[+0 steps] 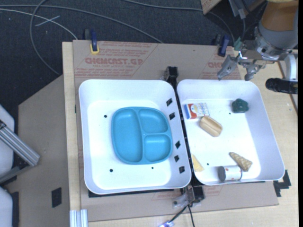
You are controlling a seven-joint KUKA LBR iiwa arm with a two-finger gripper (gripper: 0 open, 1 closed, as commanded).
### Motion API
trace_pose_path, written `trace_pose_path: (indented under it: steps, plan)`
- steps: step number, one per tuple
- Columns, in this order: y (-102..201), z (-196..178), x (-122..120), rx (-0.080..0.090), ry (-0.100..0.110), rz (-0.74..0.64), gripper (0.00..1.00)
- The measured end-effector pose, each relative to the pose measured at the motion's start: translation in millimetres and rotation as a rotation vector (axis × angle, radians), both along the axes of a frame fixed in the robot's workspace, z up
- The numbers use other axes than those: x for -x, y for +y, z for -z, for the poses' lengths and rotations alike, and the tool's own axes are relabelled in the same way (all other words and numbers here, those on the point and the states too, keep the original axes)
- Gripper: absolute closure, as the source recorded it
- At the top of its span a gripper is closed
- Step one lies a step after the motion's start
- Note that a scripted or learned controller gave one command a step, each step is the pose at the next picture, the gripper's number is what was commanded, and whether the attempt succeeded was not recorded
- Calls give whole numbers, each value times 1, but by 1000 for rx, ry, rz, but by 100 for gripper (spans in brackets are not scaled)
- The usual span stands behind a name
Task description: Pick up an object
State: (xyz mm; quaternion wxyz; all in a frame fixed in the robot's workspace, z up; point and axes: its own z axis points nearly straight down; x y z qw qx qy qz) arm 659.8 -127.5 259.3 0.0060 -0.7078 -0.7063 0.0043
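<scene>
The bench board (142,56) is the largest item; red print on its surface reads "CHEMCAST GP" at upper left, and a second, partly hidden run of the same red print sits at upper right. 2 blue clamps (94,40) hold its far edge.

2 white bins sit side by side on it. The left bin (94,169) holds a blue divided tray (141,135) with 3 compartments, lying flat at its centre. The right bin (265,141) holds 6 small items: a small packet (196,110) with red and blue printing, text too small to read, near the far left corner; a tan bread-like piece (210,126) just beside and nearer than it; a dark green lump (239,106) near the far right wall; a tan cone-shaped piece (241,161) toward the near right; a small cylinder (230,173) with a grey end at the near wall, just beside the cone; a yellow wedge (196,163) against the left wall.

The arm enters at upper right. Its gripper (239,70) hangs above the far rim of the right bin, fingers spread apart with nothing between them. The green lump lies closest, just inside the rim below the gripper; the other items lie farther toward the near side.
</scene>
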Motion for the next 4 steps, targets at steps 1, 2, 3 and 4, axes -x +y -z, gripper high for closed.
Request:
trace_pose_path:
  steps: [1,2,3,4]
  plan:
    - [0,-8,-2,2,-14,-2,0]
    - [4,55,-1,1,-7,-3,0]
    - [9,116,-4,0,-8,-4,0]
    - [10,166,-6,1,-16,-2,0]
